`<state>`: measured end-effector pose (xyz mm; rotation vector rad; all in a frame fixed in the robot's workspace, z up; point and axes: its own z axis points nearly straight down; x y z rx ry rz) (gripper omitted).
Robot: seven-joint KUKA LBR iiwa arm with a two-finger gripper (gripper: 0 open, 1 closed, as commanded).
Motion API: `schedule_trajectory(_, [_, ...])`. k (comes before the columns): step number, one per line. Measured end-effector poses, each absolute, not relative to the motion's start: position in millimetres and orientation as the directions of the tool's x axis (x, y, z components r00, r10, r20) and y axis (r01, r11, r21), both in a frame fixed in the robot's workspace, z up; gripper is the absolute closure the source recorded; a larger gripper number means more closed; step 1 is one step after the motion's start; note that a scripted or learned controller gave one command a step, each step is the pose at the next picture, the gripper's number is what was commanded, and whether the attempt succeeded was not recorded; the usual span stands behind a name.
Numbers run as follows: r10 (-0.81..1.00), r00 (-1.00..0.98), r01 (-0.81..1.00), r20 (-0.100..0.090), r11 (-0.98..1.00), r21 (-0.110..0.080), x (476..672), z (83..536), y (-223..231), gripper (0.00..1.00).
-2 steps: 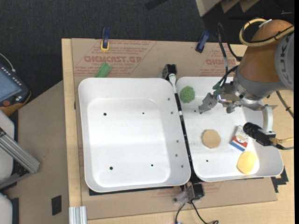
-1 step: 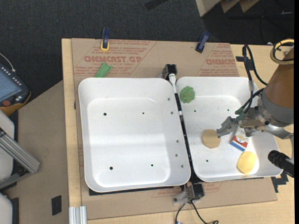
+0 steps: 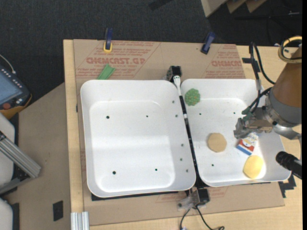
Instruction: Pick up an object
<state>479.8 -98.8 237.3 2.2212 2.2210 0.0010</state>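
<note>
Gripper hung just above carton in right bin; grip state unclear. Cookie left, lemon below, broccoli apart.

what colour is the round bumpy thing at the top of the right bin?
Green. The bumpy ball sits near the right bin's top-left corner, clearest in the camera view.

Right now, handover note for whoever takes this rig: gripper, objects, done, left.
Gripper: low over the right bin, directly above the small red, white and blue packet; finger state cannot be told, no object visibly held.
Objects, all in the right bin: green broccoli-like piece at the far left corner, round tan piece mid-bin, yellow lemon-like piece at the near right, packet between those two.
Done: nothing lifted yet.
Left: grasp and lift one object; the packet looks the likeliest target.
</note>
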Motion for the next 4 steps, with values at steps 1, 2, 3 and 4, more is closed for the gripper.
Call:
schedule_trajectory(1, [1.0, -0.004, 1.0, 0.003, 0.004, -0.007, 478.3, 181, -44, 1.0])
schedule_trajectory(2, [1.0, -0.008, 1.0, 0.002, 0.008, 0.013, 481.2, 290, 5, 1.0])
schedule_trajectory(3, [1.0, -0.004, 1.0, 0.001, 0.004, 0.005, 479.8, 314, 39, 1.0])
schedule_trajectory(4, [1.0, -0.004, 1.0, 0.001, 0.004, 0.005, 479.7, 340, 65, 1.0])
